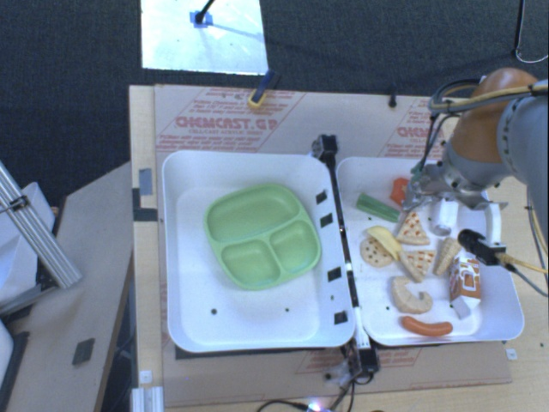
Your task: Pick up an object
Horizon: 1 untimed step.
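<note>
The right bin (515, 316) holds several toy foods: a green stick (375, 205), a red-orange piece (399, 189), a pizza slice (413, 229), a round cookie (374, 252), a yellow banana (387, 240), a second slice (419, 263), a pale wedge (446, 256), a bitten ring of bread (411, 297), a sausage (426, 325) and a small carton (465, 281). My gripper (423, 199) hangs low at the bin's far side, just right of the red-orange piece and above the pizza slice. The wrist hides its tips.
The left bin (184, 316) holds a green divided plate (262, 234). A black-clipped divider (336, 230) runs between the bins. The grey arm with its orange band (493, 123) and cables crosses the right bin's far right corner.
</note>
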{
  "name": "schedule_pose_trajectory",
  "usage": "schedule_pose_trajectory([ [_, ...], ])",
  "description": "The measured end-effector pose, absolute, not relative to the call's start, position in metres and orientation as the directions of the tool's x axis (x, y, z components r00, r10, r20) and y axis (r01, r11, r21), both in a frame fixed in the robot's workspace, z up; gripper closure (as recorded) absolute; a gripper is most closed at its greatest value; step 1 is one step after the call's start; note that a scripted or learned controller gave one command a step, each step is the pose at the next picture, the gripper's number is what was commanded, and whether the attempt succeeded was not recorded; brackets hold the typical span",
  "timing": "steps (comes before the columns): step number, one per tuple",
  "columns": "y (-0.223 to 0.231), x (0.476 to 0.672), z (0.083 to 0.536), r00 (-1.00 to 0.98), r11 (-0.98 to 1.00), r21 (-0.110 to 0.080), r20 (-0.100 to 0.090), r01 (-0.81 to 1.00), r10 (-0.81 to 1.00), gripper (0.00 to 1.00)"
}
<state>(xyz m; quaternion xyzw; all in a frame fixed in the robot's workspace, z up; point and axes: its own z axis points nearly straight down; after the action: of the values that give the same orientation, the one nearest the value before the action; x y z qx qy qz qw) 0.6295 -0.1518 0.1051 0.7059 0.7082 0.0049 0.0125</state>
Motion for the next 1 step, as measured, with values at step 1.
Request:
schedule_pose_trajectory([
  [1,-0.1566,0.6273,0.1508,0.0,0.0,0.006,-0.001,1.0,1.0,1.0],
])
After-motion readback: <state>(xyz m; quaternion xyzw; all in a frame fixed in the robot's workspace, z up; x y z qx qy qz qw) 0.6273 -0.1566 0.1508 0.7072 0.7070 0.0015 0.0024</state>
